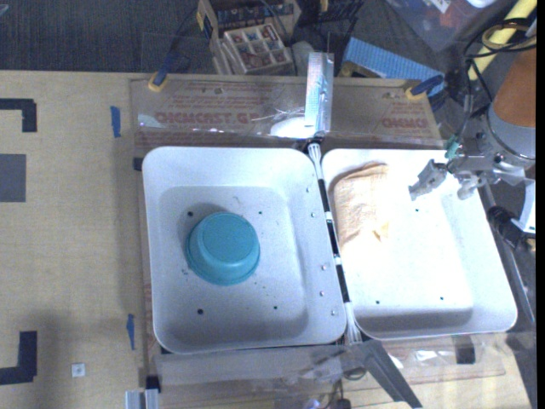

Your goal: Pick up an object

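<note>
A teal bowl point(223, 246) lies upside down in the middle of the left bin point(170, 177). A tan, crumpled cloth-like item point(358, 198) rests against the left wall of the right bin point(477, 305), near its far corner. My gripper point(444, 183) hangs over the far right part of the right bin, to the right of the tan item and apart from it. Its two fingers point(422, 181) are spread open with nothing between them.
A ridge point(328, 228) divides the two bins. Behind them, a clear plastic sheet point(221, 113) and an upright clear strip point(318, 92) lie on a board. Cables and boxes crowd the far floor. The arm's body point(515, 109) fills the upper right.
</note>
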You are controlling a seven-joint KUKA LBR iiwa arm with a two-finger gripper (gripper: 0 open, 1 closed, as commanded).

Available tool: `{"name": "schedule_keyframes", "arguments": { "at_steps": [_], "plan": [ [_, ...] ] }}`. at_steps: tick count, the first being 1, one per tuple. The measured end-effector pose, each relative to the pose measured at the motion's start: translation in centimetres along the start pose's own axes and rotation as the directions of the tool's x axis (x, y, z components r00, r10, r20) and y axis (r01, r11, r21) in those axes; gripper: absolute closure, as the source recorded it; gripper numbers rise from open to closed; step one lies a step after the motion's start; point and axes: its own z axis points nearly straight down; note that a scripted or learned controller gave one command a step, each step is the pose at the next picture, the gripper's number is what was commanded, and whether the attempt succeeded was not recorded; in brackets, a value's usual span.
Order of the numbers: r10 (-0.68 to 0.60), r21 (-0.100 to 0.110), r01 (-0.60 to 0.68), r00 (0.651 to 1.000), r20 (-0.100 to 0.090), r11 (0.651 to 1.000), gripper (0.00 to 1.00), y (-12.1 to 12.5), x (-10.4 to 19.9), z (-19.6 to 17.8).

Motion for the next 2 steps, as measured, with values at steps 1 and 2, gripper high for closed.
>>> {"name": "schedule_keyframes", "arguments": {
  "at_steps": [1,2],
  "plan": [
    [-0.132,0.001,0.132,0.991,0.0,0.991,0.0,3.7,6.9,4.8],
    [-0.296,-0.013,0.296,0.955,0.004,0.955,0.0,1.5,0.5,14.1]
  ]
}}
